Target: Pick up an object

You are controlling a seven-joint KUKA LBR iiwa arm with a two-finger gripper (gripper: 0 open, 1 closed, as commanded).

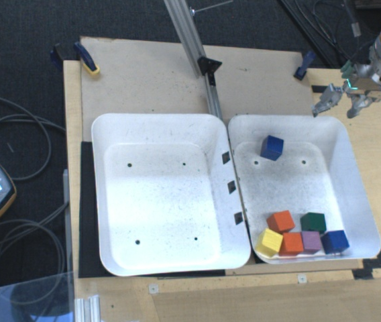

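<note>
A blue cube (271,147) lies alone near the back of the right bin (353,180). At that bin's front right corner sits a cluster of several cubes: orange (281,221), green (313,222), yellow (269,242), a second orange (292,243), purple (311,241) and a second blue (335,241). My gripper (339,106) hangs open above the back right rim of the right bin, its two fingers spread with nothing between them. It stands up and to the right of the lone blue cube.
The left bin (110,200) stands beside the right one on the wooden bench. A slanted metal pole (189,35) crosses the back of the bench. Blue clamps (86,58) (304,64) grip the back edge. Cables lie on the floor at left.
</note>
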